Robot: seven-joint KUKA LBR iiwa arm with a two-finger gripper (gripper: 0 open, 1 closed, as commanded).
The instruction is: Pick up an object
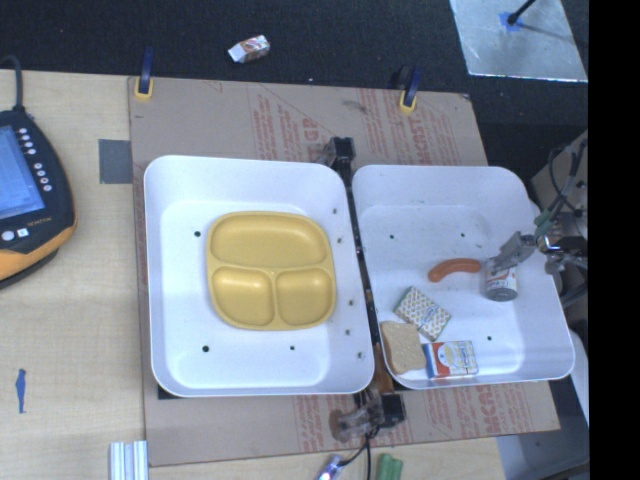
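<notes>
1. The gripper (508,253) hangs at the right bin's (400,183) right edge; its grip cannot be judged.
2. A can (501,284) sits just below it, a sausage (455,269) beside.
3. A yellow tray (270,269) fills the left bin (175,183).

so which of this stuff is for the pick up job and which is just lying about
For the job:
two-finger gripper
small grey metal can
orange sausage-shaped toy
patterned square packet
tan bread slice
small printed carton

Lying about:
yellow three-compartment plastic plate in the left white bin
orange-edged control pendant
crumpled wrapper on the floor
</notes>
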